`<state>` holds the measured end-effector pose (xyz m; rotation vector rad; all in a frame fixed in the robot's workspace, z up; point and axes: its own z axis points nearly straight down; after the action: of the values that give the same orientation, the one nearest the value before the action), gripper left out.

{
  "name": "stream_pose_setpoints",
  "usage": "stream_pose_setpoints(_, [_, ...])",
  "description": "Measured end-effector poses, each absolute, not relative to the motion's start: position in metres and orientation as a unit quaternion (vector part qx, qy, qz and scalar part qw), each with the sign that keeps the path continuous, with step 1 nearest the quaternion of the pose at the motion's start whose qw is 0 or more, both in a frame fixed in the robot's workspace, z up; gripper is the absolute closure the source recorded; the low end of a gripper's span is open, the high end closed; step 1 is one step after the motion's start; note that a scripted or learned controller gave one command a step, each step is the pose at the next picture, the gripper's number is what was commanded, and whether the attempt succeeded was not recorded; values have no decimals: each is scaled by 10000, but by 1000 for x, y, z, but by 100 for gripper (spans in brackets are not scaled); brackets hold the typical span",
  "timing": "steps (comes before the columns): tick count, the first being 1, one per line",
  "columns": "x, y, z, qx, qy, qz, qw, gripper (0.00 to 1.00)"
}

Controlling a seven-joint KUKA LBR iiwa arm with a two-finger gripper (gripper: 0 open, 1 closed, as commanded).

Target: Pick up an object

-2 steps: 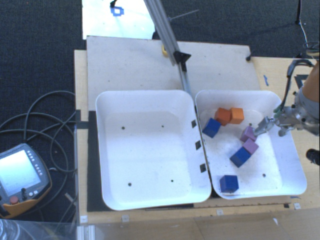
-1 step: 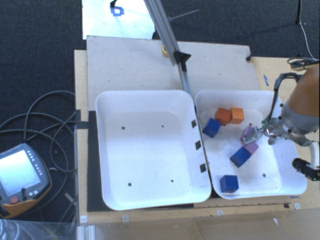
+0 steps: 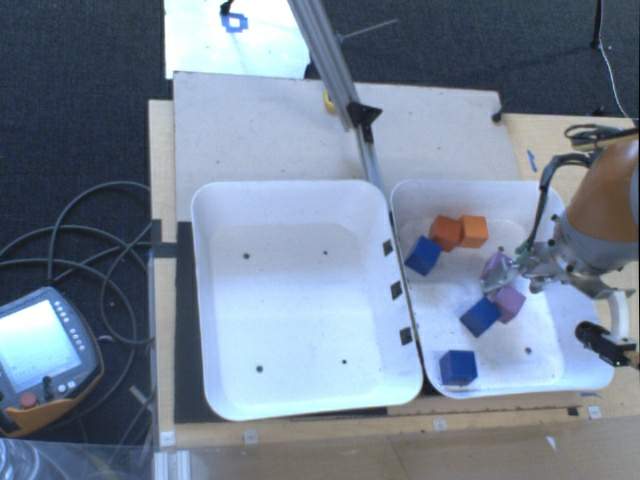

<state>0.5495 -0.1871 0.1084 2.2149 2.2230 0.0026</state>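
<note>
Bench (image 3: pixel 300 128) from above, two white bins side by side. We note the left bin (image 3: pixel 215 298) beside the right bin (image 3: pixel 545 368), which carries the blocks. Near its back edge sit two orange cubes (image 3: pixel 460 231), touching each other; a blue cube (image 3: pixel 423 256) lies just beside them toward the wall shared with the left bin. Another blue cube (image 3: pixel 480 316) rests mid-bin, touching a pale purple cube (image 3: pixel 509 303); a third blue cube (image 3: pixel 458 366) sits at the front edge.

The arm (image 3: pixel 605 213) comes in over the right edge of that bin. The gripper (image 3: pixel 505 270) sits low over the middle, just above the purple cube, something purplish at its tip. We cannot tell whether it is released or clenched, nor whether it grips anything.

Handling, as we judge it: these blocks look small, light and rigid, likely foam or wood, with flat faces. Best hold is across two opposite flat sides. The purple cube is crowded by its blue neighbour, so its free faces are the ones to take
</note>
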Motion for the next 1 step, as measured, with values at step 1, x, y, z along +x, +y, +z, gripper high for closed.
stream_pose_setpoints(1, [550, -187, 118, 7055, 7087, 12, 24, 100])
